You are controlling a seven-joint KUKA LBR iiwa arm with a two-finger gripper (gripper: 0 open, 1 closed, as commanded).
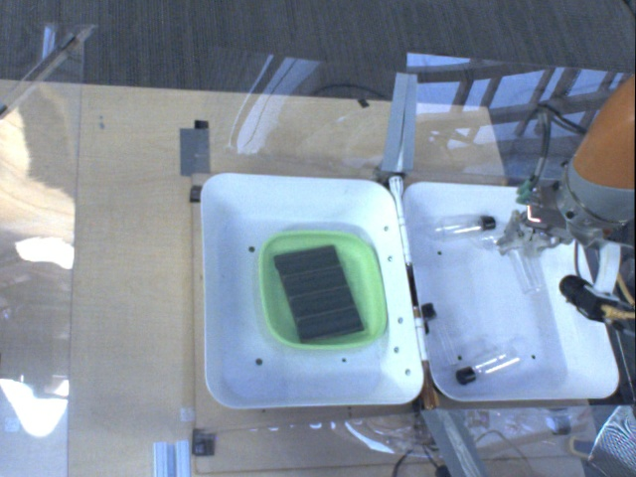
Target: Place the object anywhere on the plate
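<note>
A green square plate (370, 278) sits in the middle of the left white bin (229, 266). A dark grey ridged block (317, 293) lies flat on the plate, slightly turned. My gripper (524, 235) hangs over the upper right part of the right bin (556, 366), well away from the plate and the block. Below the grey wrist, the view is too blurred to show anything held.
Two clear tubes with black caps lie in the right bin, one near its top (465, 227) and one near its front edge (485, 368). A grey metal bar (399, 127) stands behind the seam between the bins. Cables hang by the arm at the right.
</note>
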